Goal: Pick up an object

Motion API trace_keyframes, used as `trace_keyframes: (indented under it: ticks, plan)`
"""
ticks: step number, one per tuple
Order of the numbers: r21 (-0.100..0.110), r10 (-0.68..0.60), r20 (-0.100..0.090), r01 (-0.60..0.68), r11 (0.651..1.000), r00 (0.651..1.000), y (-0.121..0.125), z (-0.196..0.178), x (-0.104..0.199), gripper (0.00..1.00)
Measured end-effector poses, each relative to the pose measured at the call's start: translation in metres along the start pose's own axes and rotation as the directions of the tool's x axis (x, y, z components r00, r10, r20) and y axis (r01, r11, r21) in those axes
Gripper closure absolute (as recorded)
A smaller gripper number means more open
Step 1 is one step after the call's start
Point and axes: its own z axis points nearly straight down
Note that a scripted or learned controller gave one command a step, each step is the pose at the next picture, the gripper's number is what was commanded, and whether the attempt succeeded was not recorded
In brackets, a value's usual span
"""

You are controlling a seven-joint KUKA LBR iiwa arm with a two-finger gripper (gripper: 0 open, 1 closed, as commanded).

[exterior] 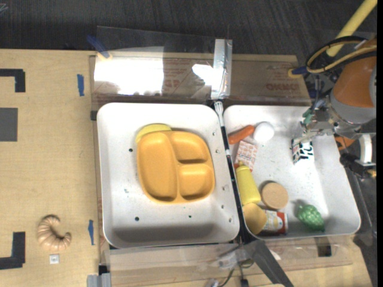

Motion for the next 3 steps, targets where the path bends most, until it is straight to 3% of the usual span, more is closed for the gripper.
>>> trace_keyframes:
  ticks: [1,2,3]
  plan:
    - [0.040,0.044,-0.015,-0.044,0.998,0.999,-0.043,0.022,0.031,1.00]
    - [0.052,0.080,-0.021,-0.079,0.996,0.997,-0.097,0.031,0.037,1.00]
    - [0.041,-0.238,-0.035,0.239,0.970,0.971,-0.096,-0.160,0.071,1.00]
